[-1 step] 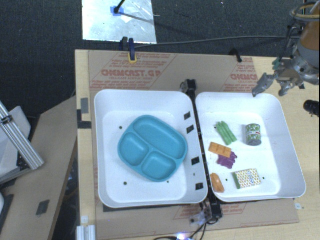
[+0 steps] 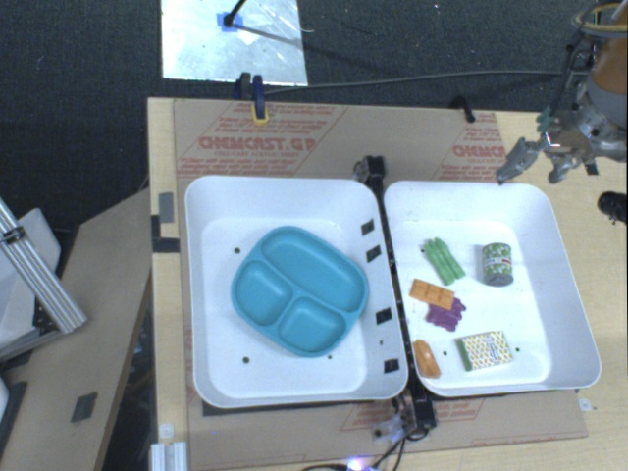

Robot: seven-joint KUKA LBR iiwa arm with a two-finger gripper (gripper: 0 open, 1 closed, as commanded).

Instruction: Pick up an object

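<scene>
Gripper up high past far corner of right bin, fingers apart, holding nothing. Step looks like: getting ready to reach. Green can sits in right bin, nearest pick. Next: go down over can. Free space around can; bin wall not close.

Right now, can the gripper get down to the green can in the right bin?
Probably yes. The gripper hangs open above the right bin's far corner, and the green can lies apart from the green pieces and patterned box, with nothing over it.
</scene>
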